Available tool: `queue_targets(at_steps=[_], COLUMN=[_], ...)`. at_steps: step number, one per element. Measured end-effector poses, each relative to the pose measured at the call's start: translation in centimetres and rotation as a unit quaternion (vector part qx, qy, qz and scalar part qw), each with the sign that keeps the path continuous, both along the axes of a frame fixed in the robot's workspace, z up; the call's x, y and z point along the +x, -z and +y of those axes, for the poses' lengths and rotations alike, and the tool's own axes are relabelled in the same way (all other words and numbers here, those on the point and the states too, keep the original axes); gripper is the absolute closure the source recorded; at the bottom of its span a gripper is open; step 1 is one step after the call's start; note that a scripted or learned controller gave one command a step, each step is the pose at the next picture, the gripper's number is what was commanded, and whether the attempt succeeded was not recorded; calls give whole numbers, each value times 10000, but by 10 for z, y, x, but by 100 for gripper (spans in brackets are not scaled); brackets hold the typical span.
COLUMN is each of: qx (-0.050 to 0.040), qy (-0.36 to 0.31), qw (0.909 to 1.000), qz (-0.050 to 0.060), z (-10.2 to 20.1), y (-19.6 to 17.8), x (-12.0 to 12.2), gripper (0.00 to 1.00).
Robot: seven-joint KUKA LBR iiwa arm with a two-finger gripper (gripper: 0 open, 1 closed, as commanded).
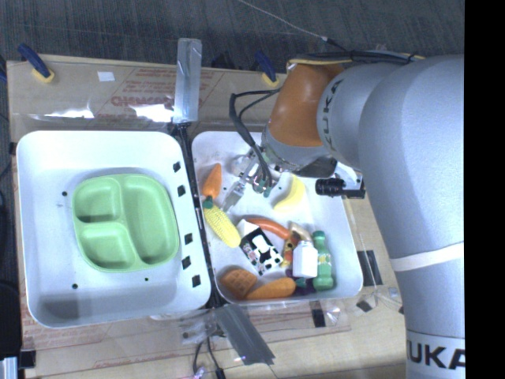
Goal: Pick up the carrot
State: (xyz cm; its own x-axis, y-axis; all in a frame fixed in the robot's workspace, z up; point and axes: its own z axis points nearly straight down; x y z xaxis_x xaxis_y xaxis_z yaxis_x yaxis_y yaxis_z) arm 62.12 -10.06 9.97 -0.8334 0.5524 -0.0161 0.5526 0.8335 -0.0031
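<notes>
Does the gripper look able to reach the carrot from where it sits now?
Probably yes. The carrot lies uncovered near the right bin's left wall, with the gripper hanging just beside it. The corn sits close below, but nothing lies on top.

Grey KUKA arm (410, 212) with orange band (296, 113).
Big smooth light-grey rounded links, glossy; a thin white seam line runs across the lower link. Black "KUKA" lettering, partly cut off, near the bottom edge. Orange band is rounded and shiny, sitting above the wrist. Black cables (245, 113) loop off the band's left side, more run over its top. Small black knob-like part (327, 186) sticks out under the wrist. Gripper (251, 178) is silvery metal, thin fingers, detail blurry.
</notes>
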Motion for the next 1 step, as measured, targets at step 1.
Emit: queue_targets(at_steps=[1], qx=[36], qy=[306], qw=[9994], qz=[126], z=[6], y=[9], x=[22], gripper=[0])
